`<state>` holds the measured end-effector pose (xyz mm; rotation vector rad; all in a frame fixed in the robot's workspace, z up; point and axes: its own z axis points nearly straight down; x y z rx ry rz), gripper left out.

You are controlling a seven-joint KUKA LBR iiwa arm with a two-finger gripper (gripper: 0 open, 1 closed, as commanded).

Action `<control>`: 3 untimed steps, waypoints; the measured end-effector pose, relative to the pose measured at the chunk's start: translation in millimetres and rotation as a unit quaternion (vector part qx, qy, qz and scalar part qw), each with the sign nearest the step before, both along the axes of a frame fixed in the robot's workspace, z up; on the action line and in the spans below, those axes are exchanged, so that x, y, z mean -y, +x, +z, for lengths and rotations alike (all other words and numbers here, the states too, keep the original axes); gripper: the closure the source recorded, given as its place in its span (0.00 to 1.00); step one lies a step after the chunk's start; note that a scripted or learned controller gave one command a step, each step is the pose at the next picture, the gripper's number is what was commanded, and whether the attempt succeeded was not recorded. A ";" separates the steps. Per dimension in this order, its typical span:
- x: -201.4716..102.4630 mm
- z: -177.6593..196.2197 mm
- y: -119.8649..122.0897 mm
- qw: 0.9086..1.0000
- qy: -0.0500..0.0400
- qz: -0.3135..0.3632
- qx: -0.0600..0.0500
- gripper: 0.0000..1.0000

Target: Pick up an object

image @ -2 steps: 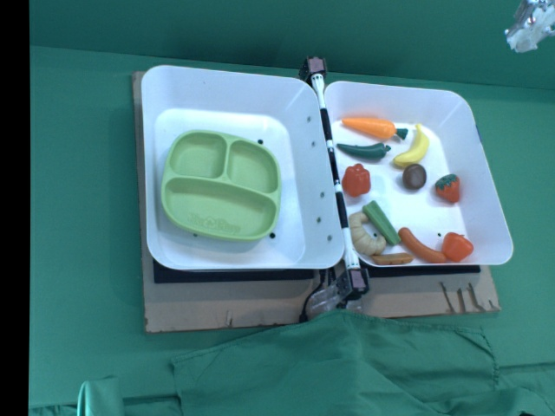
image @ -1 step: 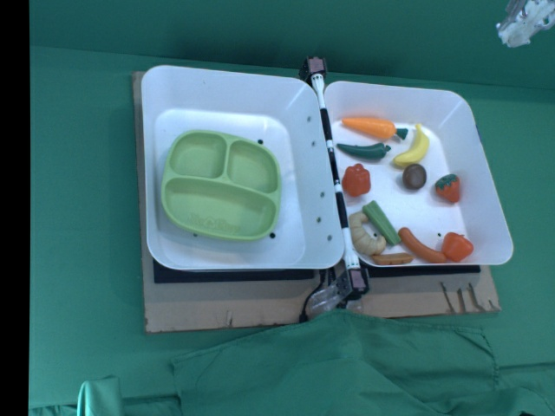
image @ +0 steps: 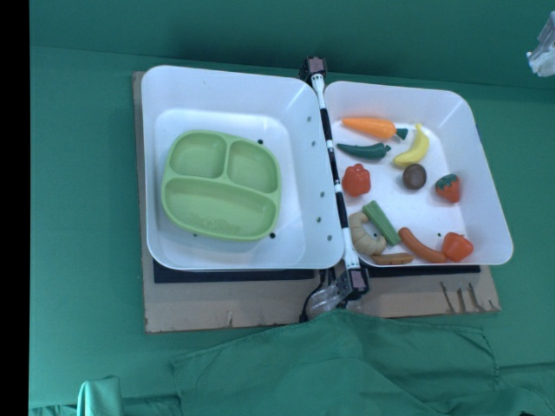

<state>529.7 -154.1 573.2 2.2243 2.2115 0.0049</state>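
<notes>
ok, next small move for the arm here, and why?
Probably swing in from the right and hover over the right bin: every toy lies there. The strawberry looks the easiest first target, apart from its neighbours. The left bin holds a green divided plate.

Lab test rig, not a home or kitchen. Table (image: 78, 189) fully draped in plain green cloth, same green as the backdrop at the top of the frame, with loose cloth folds bunched at bottom centre. Two shallow white bins (image: 303, 102) side by side on a cardboard sheet (image: 217, 310) over a dark base, clamped together along a black-and-white striped centre bar (image: 328, 137). Left bin: one green divided plate (image: 221, 185). Right bin: plastic toy food, e.g. carrot (image: 371, 127), banana (image: 414, 146), strawberry (image: 447, 188). Staged props, fixed fixture, uniform background: a manipulation-experiment setup.
</notes>
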 end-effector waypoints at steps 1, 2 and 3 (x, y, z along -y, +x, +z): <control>-2.7 -3.1 -10.4 1.000 0.000 0.001 -0.001 1.00; -19.7 -16.7 -35.9 1.000 0.001 0.001 -0.002 1.00; -40.0 7.5 -49.9 1.000 0.000 0.002 0.001 1.00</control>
